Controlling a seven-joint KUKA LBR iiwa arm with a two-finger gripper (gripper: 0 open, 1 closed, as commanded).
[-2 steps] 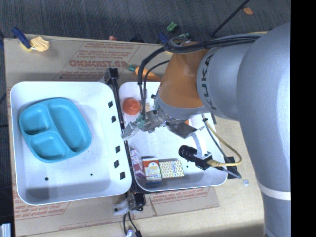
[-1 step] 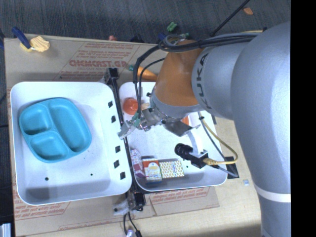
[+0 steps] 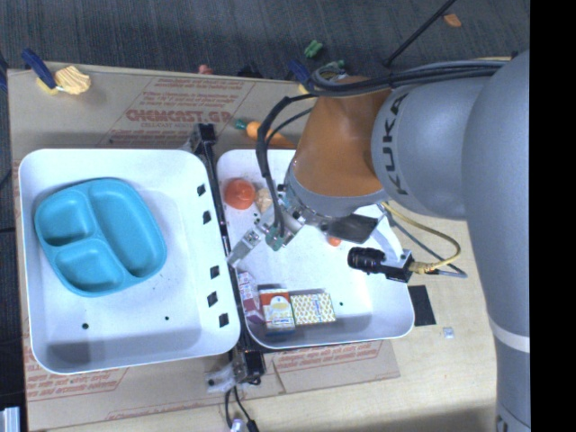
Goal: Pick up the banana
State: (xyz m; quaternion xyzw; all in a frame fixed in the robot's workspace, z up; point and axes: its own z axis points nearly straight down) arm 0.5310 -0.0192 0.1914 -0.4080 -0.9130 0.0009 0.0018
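Hand (image 3: 270, 238) hovering in right shallow white plastic bin (image 3: 396, 318), grip state indiscernible; banana lying hidden, likely soft, bruisable, best grasped mid-length across its curve

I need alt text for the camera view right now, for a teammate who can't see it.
A grey and orange KUKA arm reaches from the right over the right white bin, its gripper low near the bin's left wall. That bin holds an orange round fruit and small food boxes; the left bin holds a blue divided tray.
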